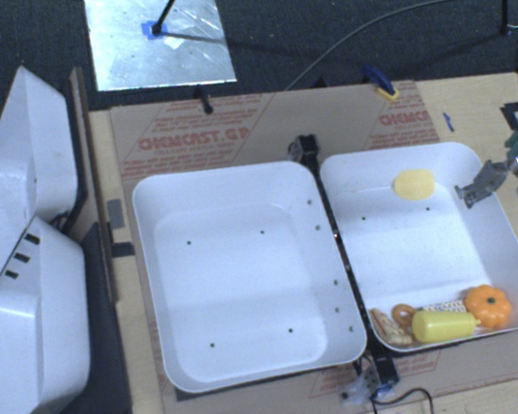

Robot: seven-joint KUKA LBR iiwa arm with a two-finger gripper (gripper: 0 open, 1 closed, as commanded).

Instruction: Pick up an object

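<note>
We approach the pale yellow round object (413, 185) in the right white bin (503, 226); gripper (479, 185) beside it, finger state indiscernible. Descend centred.

Two shallow white bins sit side by side on the surface; the left bin (239, 270) offers bare floor from wall to wall; the right bin (416, 247) is bare through its middle; a pale yellow piece (414, 184) lies near its far wall; along its near wall crowd a pretzel (394, 323), a yellow block (442, 324) and a small orange pumpkin (488, 306); the gripper (479, 184) hangs over the right rim.
</note>
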